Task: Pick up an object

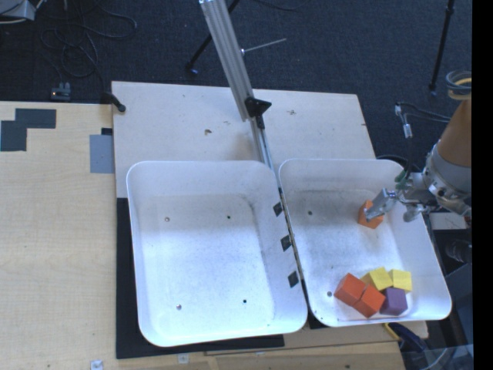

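Orange block (370, 216) is touched by the gripper (383, 203) in the right bin (431, 268). Whether it is pinched cannot be told. If gripped only at a corner, it could be dropped when lifted.

A dark blue-black carpeted floor (323, 45) fills the upper part of the view, strewn with thin black cables (85, 18) at the upper left. A pale cream bench board (185, 118) lies in the middle, scuffed with a few small marks. To its left sits a light wooden tabletop (54, 237) carrying flat grey rectangular patches (100, 153) (one dark, stepped in outline). A ribbed silver aluminium post (229, 48) rises at a slant from the bench, topped by a checkered marker. Light falls evenly, shadows soft.
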Action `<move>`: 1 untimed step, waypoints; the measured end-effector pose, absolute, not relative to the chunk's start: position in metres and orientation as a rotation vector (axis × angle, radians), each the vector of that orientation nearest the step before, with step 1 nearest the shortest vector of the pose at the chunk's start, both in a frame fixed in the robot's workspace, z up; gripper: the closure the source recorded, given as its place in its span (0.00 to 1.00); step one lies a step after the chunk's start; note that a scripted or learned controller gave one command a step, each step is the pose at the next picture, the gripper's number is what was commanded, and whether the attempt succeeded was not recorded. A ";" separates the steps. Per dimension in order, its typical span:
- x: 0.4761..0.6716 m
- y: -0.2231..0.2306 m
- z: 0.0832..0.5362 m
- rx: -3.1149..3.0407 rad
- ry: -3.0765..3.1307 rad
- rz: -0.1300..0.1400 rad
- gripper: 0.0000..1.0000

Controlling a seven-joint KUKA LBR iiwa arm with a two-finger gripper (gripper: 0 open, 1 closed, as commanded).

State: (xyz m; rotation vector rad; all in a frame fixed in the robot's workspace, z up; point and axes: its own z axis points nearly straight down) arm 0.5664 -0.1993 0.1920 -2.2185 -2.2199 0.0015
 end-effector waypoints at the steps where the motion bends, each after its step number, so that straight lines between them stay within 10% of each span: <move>1: 0.581 -0.209 0.089 -2.222 -2.221 0.001 0.00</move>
